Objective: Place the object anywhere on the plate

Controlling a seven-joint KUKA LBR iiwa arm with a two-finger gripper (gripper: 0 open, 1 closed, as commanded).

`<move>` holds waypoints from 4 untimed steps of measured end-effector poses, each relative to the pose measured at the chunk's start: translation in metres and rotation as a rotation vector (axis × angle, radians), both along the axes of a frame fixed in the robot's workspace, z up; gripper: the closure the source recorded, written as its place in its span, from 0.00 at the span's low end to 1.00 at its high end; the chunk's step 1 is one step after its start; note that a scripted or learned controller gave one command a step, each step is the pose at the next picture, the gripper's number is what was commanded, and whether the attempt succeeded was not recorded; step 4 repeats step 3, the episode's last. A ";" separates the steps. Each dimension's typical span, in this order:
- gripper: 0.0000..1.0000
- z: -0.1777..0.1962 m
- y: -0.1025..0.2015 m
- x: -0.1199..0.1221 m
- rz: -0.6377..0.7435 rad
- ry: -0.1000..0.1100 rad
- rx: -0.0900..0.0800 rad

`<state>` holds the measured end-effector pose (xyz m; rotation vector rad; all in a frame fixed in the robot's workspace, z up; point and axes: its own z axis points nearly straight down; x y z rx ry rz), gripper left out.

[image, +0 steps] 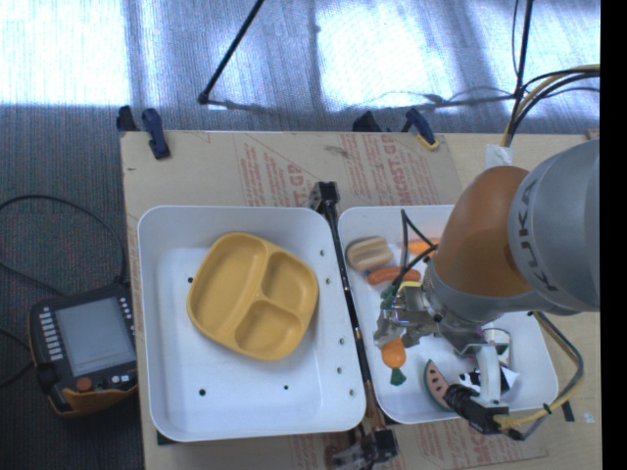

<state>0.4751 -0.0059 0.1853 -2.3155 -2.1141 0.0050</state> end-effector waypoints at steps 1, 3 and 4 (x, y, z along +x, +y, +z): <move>1.00 0.120 0.074 0.042 -0.145 -0.006 -0.001; 0.00 0.029 0.121 0.079 -0.565 0.007 -0.009; 0.00 0.029 0.121 0.079 -0.565 0.007 -0.009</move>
